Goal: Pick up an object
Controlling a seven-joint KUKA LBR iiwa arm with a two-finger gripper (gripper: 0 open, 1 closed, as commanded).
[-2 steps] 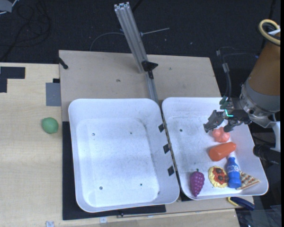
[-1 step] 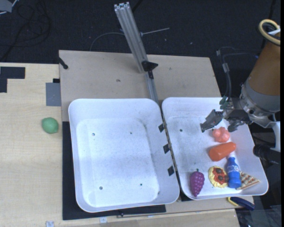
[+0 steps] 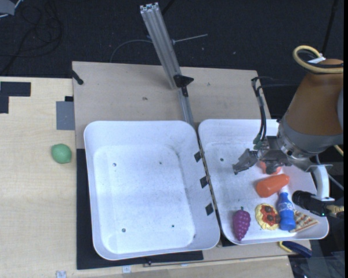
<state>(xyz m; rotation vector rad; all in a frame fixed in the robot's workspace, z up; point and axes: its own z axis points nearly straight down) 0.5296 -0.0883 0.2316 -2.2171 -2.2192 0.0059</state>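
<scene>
Nearest the camera, along the front of the right-hand shallow white plastic bin (image 3: pixel 220 138), lies a row of small items: a purple bunch of toy grapes (image 3: pixel 240 223), just right of it a round yellow toy pizza with red topping (image 3: pixel 267 216), a small blue bottle with a white band (image 3: pixel 286 211) touching the pizza, and a tan waffle-patterned piece (image 3: pixel 304 219) against the bin's front right corner. Just behind these rests an orange carrot-shaped toy (image 3: pixel 272 184), lying tilted. Directly behind the carrot, the dark two-finger tool (image 3: pixel 250 161) sits low over the bin floor; whether its fingers stand wide or narrow, I cannot tell. The grey arm with orange band (image 3: pixel 316 106) enters from the right. The left-hand shallow white plastic bin (image 3: pixel 95 135) adjoins the right one. A green ball (image 3: pixel 61 153) lies on the bench (image 3: pixel 23 213), well left of both bins.
</scene>
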